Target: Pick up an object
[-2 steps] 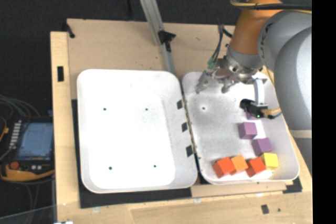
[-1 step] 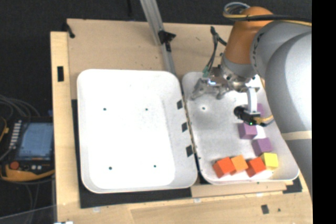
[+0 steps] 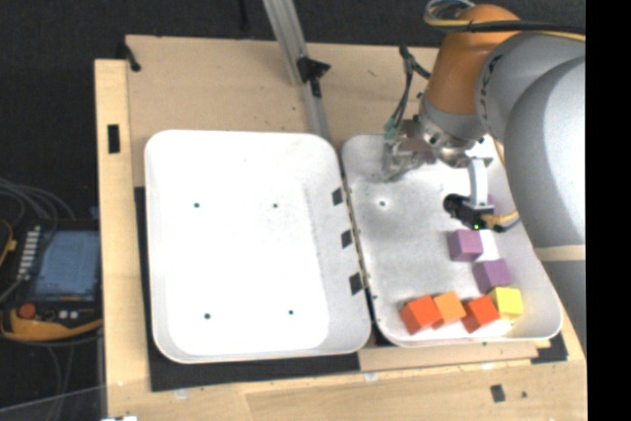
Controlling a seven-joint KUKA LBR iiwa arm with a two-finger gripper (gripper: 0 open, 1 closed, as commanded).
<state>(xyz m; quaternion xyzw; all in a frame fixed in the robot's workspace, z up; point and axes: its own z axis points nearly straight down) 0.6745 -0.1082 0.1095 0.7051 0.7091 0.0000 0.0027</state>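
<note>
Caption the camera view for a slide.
Arm's hand hovers at right bin's far end; coloured blocks cluster near its front.

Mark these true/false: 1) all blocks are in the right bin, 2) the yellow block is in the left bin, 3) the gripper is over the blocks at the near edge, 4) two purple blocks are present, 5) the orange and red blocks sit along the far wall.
1) All blocks are in the right bin. True.
2) Yellow block in the left bin. False: it is in the right bin, near its front right corner.
3) Gripper over the blocks. False: it is at the right bin's far left corner, apart from them.
4) Two purple blocks. True.
5) Orange and red blocks along the far wall. False: they line the near edge.
</note>
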